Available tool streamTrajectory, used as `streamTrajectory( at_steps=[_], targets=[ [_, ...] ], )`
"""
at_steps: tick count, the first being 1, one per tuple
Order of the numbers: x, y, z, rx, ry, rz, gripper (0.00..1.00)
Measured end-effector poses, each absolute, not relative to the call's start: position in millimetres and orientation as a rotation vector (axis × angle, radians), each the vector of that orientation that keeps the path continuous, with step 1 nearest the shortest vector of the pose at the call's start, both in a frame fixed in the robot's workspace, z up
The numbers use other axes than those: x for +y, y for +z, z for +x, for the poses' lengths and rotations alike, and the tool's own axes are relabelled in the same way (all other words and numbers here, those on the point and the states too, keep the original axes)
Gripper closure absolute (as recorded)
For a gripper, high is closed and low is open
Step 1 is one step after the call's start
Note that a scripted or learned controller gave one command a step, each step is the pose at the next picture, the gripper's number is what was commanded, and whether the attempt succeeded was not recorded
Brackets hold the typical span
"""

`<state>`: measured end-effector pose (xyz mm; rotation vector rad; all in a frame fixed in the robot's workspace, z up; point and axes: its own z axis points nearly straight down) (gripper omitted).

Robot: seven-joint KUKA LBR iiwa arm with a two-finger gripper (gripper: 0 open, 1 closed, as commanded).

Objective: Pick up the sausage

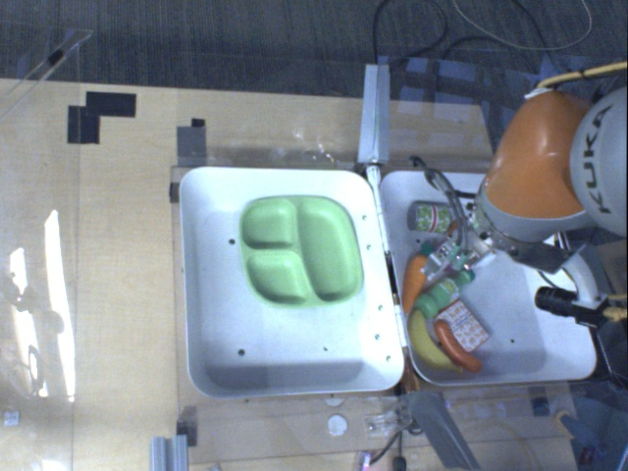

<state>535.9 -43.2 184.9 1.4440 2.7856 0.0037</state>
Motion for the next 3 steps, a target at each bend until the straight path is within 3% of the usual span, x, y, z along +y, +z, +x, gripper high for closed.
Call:
streamTrajectory(
  at_steps=[1,2,3],
  targets=[
    [37,185,488.1,2.811,0.006,1.394,1.0],
    [-4,256,501.0,2.728,0.008,1.54,1.0],
    [10,191,488.3,2.977,0.004,0.992,1.0]
  ],
)
